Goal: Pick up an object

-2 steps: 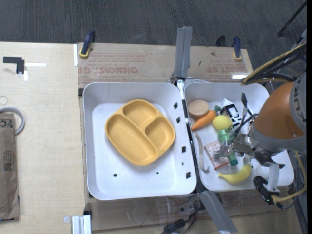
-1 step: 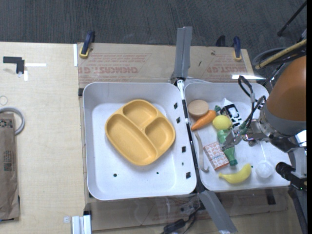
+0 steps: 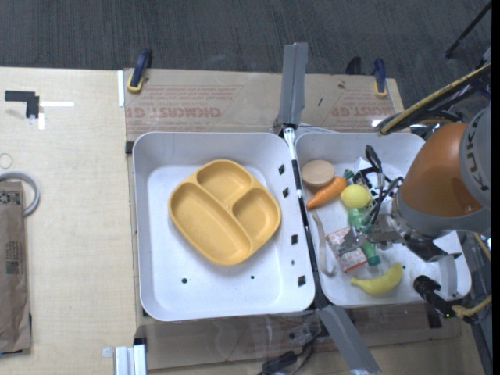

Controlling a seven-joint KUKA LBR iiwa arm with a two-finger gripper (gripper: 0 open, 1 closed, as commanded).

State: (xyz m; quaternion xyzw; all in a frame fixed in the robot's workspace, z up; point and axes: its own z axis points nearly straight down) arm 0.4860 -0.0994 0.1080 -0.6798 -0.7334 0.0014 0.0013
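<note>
objects for picking are all piled in the right-hand shallow white bin: a round tan disc-shaped thing sits near the bin's far left corner, an orange carrot lies at a slant just in front of it, touching or nearly so, and a small yellow lemon-like ball is right beside the carrot's thick end. toward the middle of the bin there's a small clear packet with red print, and a green bottle-like item close by it, partly mixed in with the tool's parts so i can't make out its shape well. a yellow banana lies near the bin's front edge.

the grey arm with its orange band comes in over the right side of that bin, and the tool is down low around the middle, just beside the packet and the green thing. whether it's open, closed or gripping anything, i honestly can't tell, too cluttered there.

the left-hand shallow white bin carries a yellow plastic plate with three compartments, sitting about centre. both bins rest on a pale wooden worktop, with a brown paper bag at its left edge.
</note>
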